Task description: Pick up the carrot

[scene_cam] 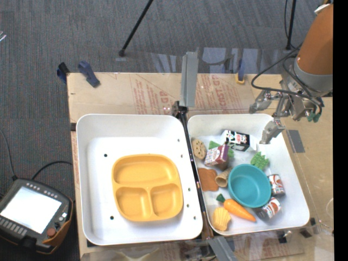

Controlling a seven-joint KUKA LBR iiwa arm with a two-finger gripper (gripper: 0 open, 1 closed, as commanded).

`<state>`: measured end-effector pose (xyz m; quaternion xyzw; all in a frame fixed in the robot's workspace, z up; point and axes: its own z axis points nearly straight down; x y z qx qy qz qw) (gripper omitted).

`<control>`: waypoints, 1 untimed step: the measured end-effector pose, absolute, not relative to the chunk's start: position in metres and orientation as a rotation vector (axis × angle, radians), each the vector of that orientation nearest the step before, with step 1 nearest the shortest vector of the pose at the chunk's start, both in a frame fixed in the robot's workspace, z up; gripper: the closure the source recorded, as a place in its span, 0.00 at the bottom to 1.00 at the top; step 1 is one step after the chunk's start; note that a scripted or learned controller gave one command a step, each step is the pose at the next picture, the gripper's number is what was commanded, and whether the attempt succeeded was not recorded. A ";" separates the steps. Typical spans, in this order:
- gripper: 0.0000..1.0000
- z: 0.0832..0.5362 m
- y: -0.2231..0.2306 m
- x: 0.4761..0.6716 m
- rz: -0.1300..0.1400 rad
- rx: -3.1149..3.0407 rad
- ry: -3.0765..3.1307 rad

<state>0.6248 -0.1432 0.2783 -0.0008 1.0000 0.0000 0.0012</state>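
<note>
Orange carrot [240, 210] lies low beside the teal bowl [249, 185]; the hand [270, 130] hovers well apart, whether released or clenched I cannot tell.

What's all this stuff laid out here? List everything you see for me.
bins: two, white, side by side on the bench
divided plate: one, yellow, left bin
carrot: one, orange with green top, right bin, front, beside the bowl
bowl: one, teal, right bin
cans: two, red and silver, right of the bowl
cookie: one, tan, right bin's left edge
cartons: two, one black and white, one purplish, right bin, back
corn-like toy: one, yellow, front
handheld screen: one, grey, lower left
arm: one, orange and grey, upper right
gripper: one, grey, above the right bin's back edge
</note>
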 end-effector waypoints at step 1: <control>0.00 0.176 -0.096 0.548 0.008 -0.096 3.153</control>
